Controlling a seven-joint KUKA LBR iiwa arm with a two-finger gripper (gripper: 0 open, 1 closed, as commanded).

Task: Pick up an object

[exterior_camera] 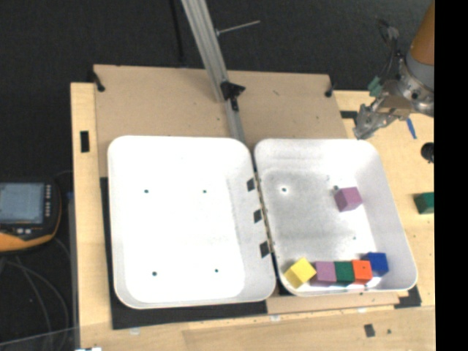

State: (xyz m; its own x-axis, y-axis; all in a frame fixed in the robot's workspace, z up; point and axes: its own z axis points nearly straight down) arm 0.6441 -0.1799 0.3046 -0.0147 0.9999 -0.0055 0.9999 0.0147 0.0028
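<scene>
Purple cube [348, 198], small, tilted, alone mid-bin

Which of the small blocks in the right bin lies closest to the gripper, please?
The lone purple block in the middle of the right bin. It sits apart from the others, which line the near edge, and so lies nearest the gripper at the far right corner.

Bins [183, 152] smooth white plastic (slightly glossy); bench [219, 82] matt bare wood.
</scene>
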